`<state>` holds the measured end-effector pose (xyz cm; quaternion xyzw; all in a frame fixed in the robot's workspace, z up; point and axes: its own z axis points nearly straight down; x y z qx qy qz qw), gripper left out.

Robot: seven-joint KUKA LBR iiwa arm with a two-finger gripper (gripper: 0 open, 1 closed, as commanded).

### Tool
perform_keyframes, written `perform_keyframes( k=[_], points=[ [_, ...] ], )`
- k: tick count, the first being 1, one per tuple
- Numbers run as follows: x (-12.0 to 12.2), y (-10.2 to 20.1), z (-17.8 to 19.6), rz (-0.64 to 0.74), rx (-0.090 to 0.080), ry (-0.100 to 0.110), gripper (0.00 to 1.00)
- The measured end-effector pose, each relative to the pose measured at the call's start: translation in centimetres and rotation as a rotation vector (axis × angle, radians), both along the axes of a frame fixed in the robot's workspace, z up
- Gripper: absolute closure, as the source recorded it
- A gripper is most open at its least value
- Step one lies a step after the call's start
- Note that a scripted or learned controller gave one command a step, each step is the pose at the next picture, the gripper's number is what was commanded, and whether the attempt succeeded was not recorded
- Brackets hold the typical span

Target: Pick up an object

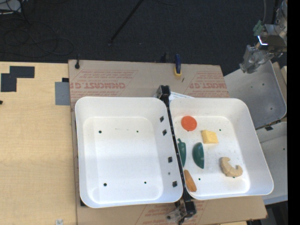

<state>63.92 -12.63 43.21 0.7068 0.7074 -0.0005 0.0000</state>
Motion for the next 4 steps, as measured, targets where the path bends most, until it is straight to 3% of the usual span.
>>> perform_keyframes(
  k=[1,2,3,4],
  points=[
    [0.1,2.9,-19.5,0.004,0.005,0.019,1.0],
    [0.3,6.4,-24.3,0.002,0.003,0.008,1.0],
    [-0.5,4.0,-31.6,-0.002,0.001,0.01,1.0],
    [-6.6,3.8,-34.6,-0.003,0.002,0.004,1.0]
  ],
)
